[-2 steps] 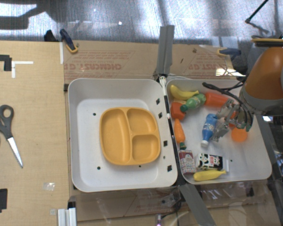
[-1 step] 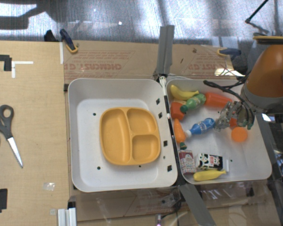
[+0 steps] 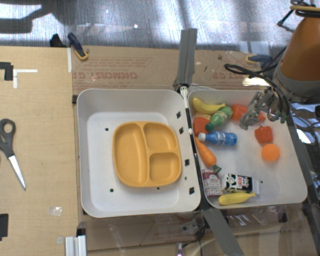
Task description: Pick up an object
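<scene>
My gripper [image 3: 252, 117] hangs over the back part of the right bin [image 3: 296, 191], under the grey arm with its orange band. Just left of it lies an orange-red fruit [image 3: 238, 112], and below it a red pepper [image 3: 263, 134] and an orange [image 3: 270, 152]. Further left are a yellow banana [image 3: 205, 106], a green bottle [image 3: 220, 117], a blue water bottle [image 3: 218, 138] and a carrot [image 3: 206, 153]. Near the front wall lie a milk carton [image 3: 238, 183], a small packet [image 3: 212, 183] and a second yellow fruit [image 3: 236, 198].
The left bin [image 3: 90, 143] holds a yellow divided plate [image 3: 147, 153]. Scissors [image 3: 9, 148] lie on the bench at the far left. A grey strip [image 3: 185, 57] runs up from between the bins. Cables [image 3: 256, 68] hang near the arm at the back right.
</scene>
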`<state>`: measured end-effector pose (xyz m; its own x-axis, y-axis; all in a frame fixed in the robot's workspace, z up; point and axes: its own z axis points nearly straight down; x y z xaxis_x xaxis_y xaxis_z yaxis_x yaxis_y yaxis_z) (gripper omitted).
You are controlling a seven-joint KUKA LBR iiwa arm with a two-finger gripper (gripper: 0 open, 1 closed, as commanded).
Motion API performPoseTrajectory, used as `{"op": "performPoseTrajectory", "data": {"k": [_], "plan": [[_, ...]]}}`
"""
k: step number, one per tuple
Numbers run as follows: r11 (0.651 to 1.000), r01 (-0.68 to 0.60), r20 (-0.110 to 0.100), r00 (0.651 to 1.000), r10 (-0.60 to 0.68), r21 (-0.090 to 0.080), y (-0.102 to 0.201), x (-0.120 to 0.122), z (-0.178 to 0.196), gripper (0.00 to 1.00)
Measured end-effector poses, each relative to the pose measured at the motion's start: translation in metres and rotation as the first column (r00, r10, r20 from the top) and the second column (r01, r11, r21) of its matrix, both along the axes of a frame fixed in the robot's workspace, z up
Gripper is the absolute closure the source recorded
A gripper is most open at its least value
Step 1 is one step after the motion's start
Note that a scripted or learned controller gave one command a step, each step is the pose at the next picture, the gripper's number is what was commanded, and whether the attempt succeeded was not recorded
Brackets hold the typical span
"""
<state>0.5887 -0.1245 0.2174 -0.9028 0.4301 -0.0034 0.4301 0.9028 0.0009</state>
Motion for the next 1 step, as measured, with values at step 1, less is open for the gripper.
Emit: {"op": "performPoseTrajectory", "data": {"k": [1], "plan": [[0.977,0.212,0.0,0.977,-0.212,0.0,0.0393,0.0009,0.0269,1.0]]}}
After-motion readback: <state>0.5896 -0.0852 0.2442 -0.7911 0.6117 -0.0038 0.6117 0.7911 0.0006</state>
